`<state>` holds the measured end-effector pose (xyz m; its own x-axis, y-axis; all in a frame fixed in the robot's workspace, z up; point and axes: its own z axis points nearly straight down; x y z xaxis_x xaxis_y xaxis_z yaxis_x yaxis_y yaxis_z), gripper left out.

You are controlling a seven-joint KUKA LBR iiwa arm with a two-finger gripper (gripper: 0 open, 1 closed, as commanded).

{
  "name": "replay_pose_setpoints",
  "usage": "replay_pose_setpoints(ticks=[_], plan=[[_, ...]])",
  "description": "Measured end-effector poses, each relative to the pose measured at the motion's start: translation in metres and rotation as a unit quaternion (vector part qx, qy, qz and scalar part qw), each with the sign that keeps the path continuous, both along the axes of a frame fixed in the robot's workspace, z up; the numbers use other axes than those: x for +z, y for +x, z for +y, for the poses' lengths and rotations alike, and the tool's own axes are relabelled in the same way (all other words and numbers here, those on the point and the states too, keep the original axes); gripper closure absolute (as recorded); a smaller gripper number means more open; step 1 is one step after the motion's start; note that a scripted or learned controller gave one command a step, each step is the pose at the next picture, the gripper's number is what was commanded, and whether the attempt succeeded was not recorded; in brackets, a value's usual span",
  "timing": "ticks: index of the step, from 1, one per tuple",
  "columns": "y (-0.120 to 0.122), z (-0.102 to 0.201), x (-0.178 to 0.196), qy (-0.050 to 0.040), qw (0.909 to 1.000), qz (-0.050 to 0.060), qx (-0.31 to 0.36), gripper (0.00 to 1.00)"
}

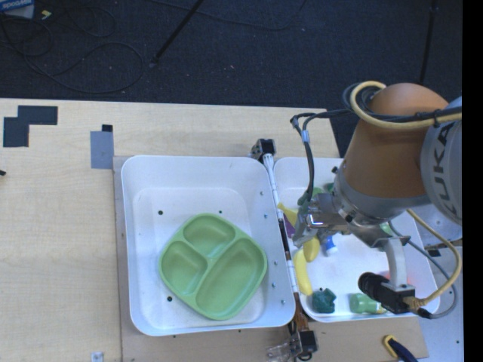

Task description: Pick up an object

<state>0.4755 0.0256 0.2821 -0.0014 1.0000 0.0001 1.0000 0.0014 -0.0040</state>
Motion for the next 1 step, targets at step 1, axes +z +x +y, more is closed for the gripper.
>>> replay_pose_setpoints(ticks=[1], plan=[[-0.0003,0.0526,-0.0051,-0.0003,1.0000,0.000,0.000,1.00]])
